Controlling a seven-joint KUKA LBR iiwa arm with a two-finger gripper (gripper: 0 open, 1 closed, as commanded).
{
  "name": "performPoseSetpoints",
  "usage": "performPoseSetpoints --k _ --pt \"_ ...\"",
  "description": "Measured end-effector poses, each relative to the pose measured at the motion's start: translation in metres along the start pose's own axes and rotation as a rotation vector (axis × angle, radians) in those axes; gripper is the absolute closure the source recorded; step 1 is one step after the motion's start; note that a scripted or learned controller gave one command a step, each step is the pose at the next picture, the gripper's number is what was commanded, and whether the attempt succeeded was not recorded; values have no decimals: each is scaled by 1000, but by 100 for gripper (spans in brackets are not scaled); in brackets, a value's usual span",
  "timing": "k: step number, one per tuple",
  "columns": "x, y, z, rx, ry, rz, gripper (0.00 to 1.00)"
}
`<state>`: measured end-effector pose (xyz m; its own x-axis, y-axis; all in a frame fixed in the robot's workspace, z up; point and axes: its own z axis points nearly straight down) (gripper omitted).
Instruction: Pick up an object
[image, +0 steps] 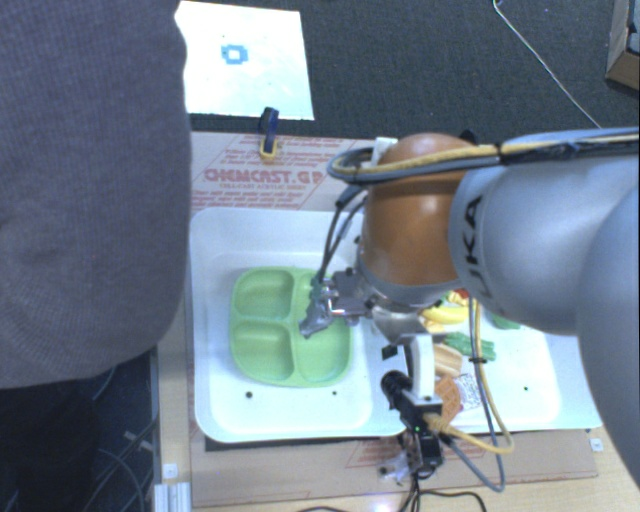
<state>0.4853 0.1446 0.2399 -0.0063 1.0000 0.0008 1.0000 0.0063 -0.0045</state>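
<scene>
— Gripper (318, 318) sits low over the green divided tray (272, 325) in the left bin (215, 300), at the tray's right edge.
— Open or closed?
— Can't tell from here. Yellow and orange items (448, 312) lie in the right bin (535, 385), half hidden by the arm (500, 240).
</scene>
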Motion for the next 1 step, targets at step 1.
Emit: performPoseSetpoints --k 1 --pt "-90 28 -157 -27 -1 13 0"
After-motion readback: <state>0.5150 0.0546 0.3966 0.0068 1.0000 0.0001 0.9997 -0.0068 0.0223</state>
